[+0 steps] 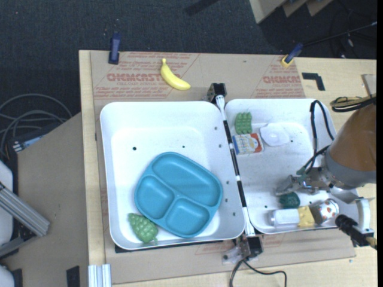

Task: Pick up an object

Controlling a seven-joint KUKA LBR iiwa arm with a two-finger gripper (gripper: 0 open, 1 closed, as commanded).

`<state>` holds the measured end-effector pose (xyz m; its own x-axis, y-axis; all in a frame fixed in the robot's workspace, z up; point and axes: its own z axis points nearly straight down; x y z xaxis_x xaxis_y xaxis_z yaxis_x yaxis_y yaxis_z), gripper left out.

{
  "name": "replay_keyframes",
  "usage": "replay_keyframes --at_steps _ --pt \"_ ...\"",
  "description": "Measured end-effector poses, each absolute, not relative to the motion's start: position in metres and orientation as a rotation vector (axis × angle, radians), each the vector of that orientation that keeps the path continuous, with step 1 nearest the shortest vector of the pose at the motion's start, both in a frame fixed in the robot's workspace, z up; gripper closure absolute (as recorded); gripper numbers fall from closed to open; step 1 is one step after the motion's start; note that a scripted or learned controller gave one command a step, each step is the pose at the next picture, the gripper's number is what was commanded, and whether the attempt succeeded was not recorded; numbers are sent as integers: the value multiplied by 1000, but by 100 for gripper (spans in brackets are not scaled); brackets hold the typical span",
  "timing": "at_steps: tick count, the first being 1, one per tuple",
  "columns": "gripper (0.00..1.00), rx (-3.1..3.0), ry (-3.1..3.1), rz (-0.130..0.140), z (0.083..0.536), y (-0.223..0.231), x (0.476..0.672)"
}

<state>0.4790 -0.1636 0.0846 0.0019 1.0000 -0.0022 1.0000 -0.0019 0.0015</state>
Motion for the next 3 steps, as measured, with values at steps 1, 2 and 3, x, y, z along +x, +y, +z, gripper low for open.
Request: replay_keyframes --at_steps 1,2,3 --pt "0 2220 2222 1 165 -133 480" --pt "0 2223 2223 -2 101 -120 478" --pt "0 2219 2224 1 85 -101 627"
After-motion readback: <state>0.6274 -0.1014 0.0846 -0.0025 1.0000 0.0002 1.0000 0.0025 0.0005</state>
